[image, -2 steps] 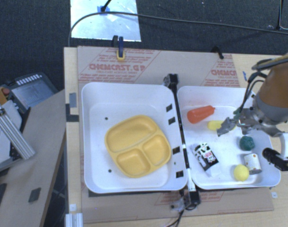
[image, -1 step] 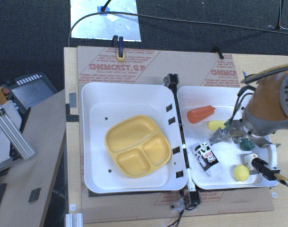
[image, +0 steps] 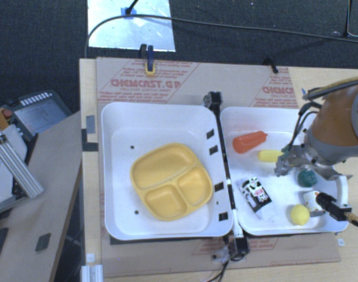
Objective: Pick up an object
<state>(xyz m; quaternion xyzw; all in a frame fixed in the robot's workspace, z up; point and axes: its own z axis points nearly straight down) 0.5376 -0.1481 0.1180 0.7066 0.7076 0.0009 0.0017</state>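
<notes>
The right bin (image: 273, 117) holds several small objects. An orange carrot-shaped piece (image: 249, 141) lies at its back. A yellow oblong piece (image: 269, 155) lies just in front of that. A black-and-white toy cow (image: 256, 194) sits near the bin's left wall. A yellow ball (image: 300, 214) rests by the front wall, and a teal ball (image: 307, 178) is partly hidden under the arm. My gripper (image: 287, 164) hangs low over the bin, between the yellow oblong piece and the teal ball. I see nothing held in it.
The left bin (image: 117, 157) holds a yellow divided plate (image: 170, 181). The grey arm with its orange band (image: 337, 125) covers the right bin's right side. A black-and-white fixture (image: 328, 203) sticks out near the front right corner. Black clips (image: 213, 101) join the bins.
</notes>
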